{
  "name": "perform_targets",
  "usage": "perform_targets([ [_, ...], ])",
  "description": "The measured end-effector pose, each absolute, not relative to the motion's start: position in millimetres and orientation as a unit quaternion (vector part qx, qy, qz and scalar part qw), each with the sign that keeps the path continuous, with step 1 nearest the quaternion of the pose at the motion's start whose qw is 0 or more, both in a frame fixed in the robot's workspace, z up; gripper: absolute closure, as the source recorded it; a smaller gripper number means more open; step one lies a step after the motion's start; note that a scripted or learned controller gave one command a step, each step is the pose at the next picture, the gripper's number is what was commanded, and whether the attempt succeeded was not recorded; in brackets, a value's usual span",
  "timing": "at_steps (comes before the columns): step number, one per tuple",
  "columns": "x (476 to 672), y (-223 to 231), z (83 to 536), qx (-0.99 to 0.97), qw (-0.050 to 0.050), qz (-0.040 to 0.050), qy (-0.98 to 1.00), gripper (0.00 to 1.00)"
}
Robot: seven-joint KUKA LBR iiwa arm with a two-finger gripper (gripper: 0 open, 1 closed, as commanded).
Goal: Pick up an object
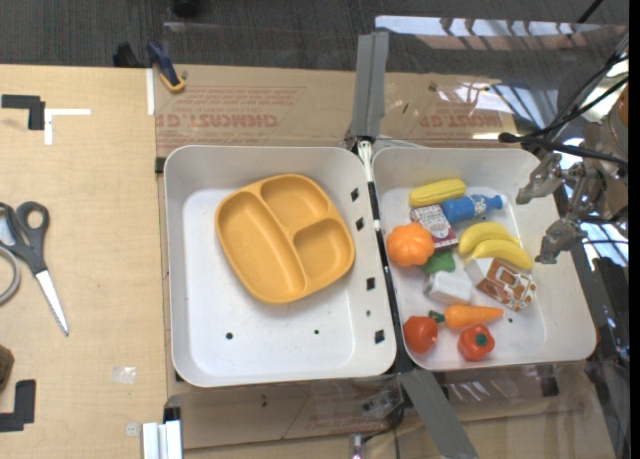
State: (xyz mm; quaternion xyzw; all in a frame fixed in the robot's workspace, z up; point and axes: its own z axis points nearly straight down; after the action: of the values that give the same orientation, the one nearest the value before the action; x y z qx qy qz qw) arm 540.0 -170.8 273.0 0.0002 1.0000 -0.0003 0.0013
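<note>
The right bin (560,342) holds several toy foods: a corn cob (437,191), a blue bottle (470,209), an orange (410,245), a banana (493,242), a brown snack box (505,284), a carrot (472,315) and two red vegetables (420,333). My gripper (546,213) hangs over that bin's right rim, just right of the banana. It is open, with nothing between its fingers (535,183).
A yellow divided plate (287,237) lies in the left bin (190,327). Scissors (38,262) rest on the wooden bench at the left. A grey divider bar (368,87) runs between the bins at the back. Cables hang at the right.
</note>
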Motion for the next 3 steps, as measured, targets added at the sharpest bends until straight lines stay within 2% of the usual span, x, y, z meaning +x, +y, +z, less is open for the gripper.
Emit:
perform_targets([
  [1,543.6,-168.9,135.7,-0.014,0.001,-0.0001,1.0,0.0],
  [2,550.6,-144.5,93.9,0.018,0.003,-0.0003,1.0,0.0],
  [3,573.8,-105.7,93.6,0.017,0.003,-0.0004,1.0,0.0],
])
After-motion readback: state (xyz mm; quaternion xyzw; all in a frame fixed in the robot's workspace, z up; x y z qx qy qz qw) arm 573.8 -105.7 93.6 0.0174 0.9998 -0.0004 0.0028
